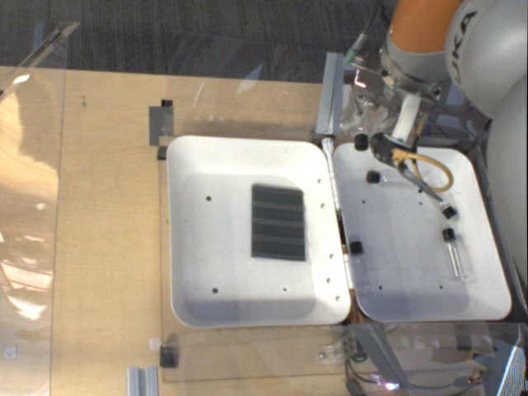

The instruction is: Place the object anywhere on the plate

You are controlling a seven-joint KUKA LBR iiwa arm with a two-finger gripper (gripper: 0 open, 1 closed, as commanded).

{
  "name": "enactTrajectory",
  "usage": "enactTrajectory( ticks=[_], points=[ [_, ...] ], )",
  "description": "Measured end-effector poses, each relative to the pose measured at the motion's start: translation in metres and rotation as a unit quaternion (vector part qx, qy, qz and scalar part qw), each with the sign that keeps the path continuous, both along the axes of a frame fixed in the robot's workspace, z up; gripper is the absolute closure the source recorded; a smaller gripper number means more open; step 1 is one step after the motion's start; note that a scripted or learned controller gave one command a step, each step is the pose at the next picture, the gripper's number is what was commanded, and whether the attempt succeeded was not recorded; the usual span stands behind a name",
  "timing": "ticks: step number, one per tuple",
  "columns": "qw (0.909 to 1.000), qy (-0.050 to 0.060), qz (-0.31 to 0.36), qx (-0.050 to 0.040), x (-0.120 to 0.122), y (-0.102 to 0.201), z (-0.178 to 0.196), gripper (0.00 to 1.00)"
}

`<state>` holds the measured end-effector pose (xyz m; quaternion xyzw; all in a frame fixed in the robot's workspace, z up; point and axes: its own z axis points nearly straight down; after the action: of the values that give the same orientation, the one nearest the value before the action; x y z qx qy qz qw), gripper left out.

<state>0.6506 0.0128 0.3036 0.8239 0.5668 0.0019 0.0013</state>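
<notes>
A dark grey ribbed rectangular plate [278, 221] lies flat in the middle of the left bin [198, 287]. My gripper [365, 126] hangs over the far left corner of the right bin [412, 295], well apart from the plate. In the right bin lie a clear tube with a black cap [454, 256] near the right wall, and small black pieces at the far left [373, 176], at the near left wall [356, 247] and toward the right [448, 212]. Nothing shows as held by the gripper.
A grey metal post [330, 97] stands just behind the gap between the two bins, close to the gripper. A small black bracket [162, 122] sits on the bench by the left bin's far corner. Wooden bench top spreads out to the left.
</notes>
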Motion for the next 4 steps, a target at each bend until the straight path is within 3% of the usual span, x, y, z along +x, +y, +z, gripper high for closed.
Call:
enactTrajectory(
  ticks=[1,2,3,4],
  points=[
    [0.9842,0.002,-0.177,0.0009,0.015,0.044,-0.109,1.00],
    [0.9992,0.000,-0.040,0.0008,0.016,0.108,-0.057,1.00],
    [0.9734,0.002,-0.229,0.0014,0.018,0.163,-0.100,1.00],
    [0.8915,0.001,-0.453,0.0044,0.006,0.200,-0.161,1.00]
  ],
)
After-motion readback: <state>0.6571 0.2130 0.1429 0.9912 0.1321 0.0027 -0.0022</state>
